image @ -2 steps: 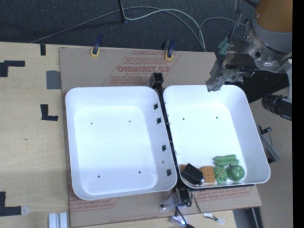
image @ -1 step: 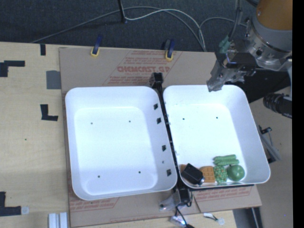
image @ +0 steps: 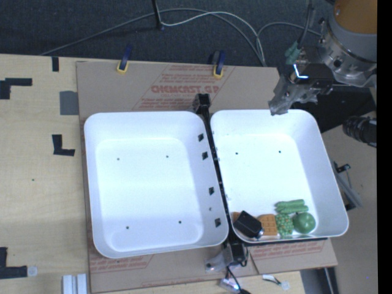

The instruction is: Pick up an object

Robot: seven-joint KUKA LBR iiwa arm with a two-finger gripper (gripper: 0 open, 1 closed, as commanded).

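Several small objects lie clustered along the front wall of the right bin (image: 318,141): a black block (image: 248,224), an orange waffle-like piece (image: 267,223), a green bumpy piece (image: 285,224), a green ball (image: 304,222) and a green pod (image: 290,206). My gripper (image: 280,106) hangs over the back rim of the right bin, far from that cluster. Nothing shows between its fingers.
The left bin (image: 101,133) sits beside the right one, with black clips (image: 211,170) along the shared divider. Both bins rest on a cardboard sheet (image: 171,87) held by blue and yellow clamps (image: 124,60). Cables run behind the bench.
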